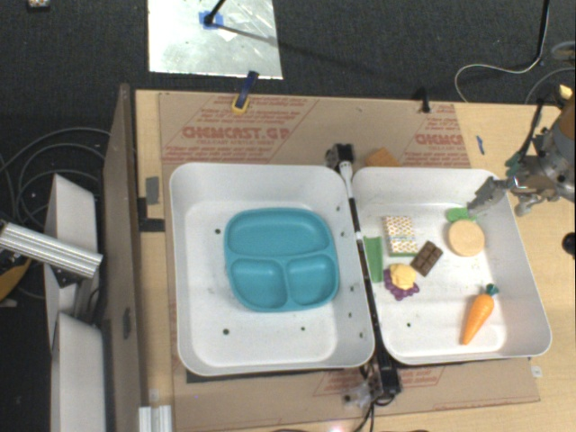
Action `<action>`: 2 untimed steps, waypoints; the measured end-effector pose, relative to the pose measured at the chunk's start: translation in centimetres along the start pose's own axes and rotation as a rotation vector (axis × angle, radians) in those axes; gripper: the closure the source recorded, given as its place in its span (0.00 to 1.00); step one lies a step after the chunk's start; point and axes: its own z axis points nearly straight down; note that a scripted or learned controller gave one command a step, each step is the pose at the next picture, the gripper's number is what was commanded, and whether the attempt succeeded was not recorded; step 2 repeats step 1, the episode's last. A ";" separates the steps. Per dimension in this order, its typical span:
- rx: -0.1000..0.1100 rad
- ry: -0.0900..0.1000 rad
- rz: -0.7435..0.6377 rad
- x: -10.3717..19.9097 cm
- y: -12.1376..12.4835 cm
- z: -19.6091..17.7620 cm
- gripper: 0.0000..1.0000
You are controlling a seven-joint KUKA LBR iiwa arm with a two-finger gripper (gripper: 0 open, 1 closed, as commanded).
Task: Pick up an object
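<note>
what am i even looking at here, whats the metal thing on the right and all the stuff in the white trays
This is one picture from a camera fixed above a workbench, looking down at a slant. The metal thing at the right edge is the end of a robot arm; its gripper, a two-finger claw, hangs over the far right corner of the right bin. Nothing shows between its fingers, so it holds nothing.

Two shallow white bins sit side by side. The left bin holds a blue divided plate. The right bin holds toy food: a carrot, a round tan cookie, a brown chocolate bar, a speckled cracker, a small purple and yellow piece and a green stick by the left wall.
</note>
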 end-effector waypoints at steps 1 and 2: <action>0.001 0.002 -0.005 2.7 3.8 12.6 0.00; 0.001 0.002 -0.005 2.7 3.8 12.6 0.00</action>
